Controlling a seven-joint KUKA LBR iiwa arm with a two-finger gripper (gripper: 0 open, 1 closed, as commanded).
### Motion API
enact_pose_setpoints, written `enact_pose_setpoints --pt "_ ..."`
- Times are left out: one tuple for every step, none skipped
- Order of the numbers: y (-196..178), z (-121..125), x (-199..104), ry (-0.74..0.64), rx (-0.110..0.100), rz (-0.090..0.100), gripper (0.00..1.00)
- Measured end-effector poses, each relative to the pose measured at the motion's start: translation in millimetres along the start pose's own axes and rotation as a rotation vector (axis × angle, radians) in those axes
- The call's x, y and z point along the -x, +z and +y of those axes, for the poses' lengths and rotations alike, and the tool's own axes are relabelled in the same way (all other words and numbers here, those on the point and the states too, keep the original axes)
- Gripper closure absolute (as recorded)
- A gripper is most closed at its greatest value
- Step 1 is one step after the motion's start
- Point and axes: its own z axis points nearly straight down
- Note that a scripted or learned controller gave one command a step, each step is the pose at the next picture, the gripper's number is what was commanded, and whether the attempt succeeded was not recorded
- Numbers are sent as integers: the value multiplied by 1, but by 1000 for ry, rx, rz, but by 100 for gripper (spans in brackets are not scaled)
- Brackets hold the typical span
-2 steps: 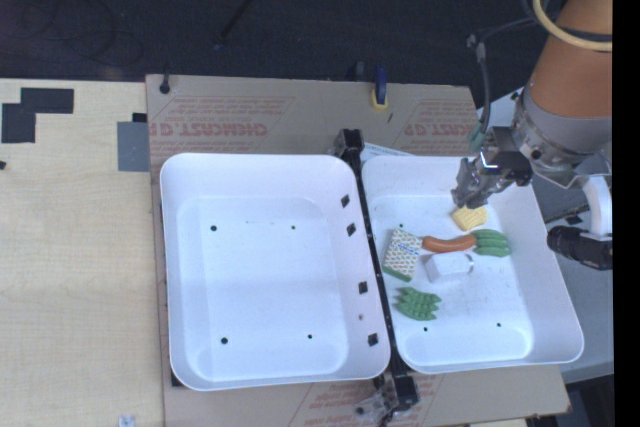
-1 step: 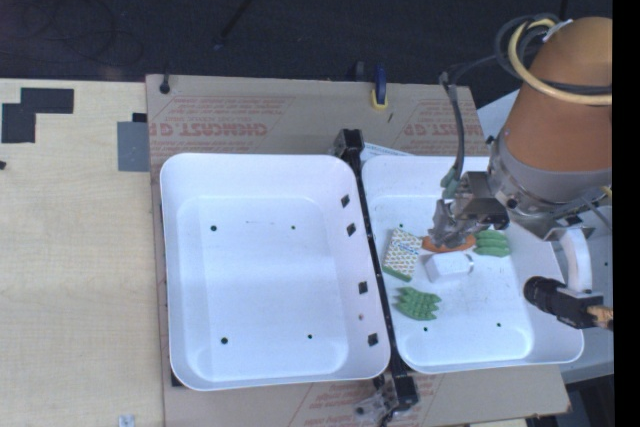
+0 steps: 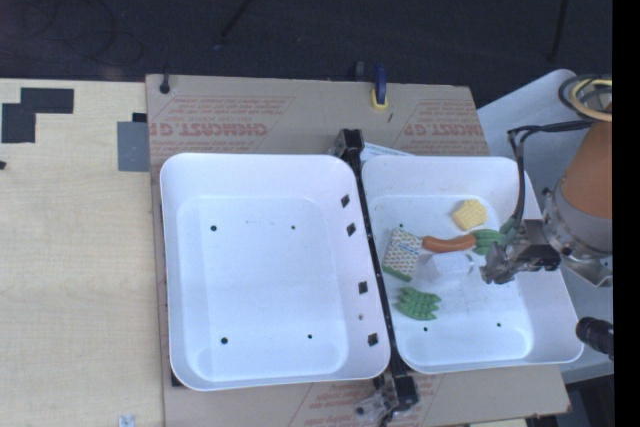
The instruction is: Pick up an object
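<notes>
The right bin (image 3: 500, 340) holds several small objects: a yellow corn-like piece (image 3: 468, 213), an orange carrot with a green top (image 3: 452, 242), a dotted green and white block (image 3: 402, 254) and a green leafy piece (image 3: 417, 302). My gripper (image 3: 498, 270) hangs low over the right part of this bin, just right of the carrot's green top and touching or nearly touching it. The fingertips are dark and small in this view. Nothing shows clearly between them.
The left bin (image 3: 190, 215) lies beside the right one, with a black divider clip strip (image 3: 362, 255) between them. Both sit on a cardboard sheet (image 3: 260, 120) on the bench. The arm's wrist with its orange band (image 3: 595, 170) fills the right side.
</notes>
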Motion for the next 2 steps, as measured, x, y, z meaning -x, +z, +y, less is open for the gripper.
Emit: enact_pose_setpoints --pt "-141 113 -93 -21 28 0 100" --pt "-98 70 -147 -12 1 1 100"
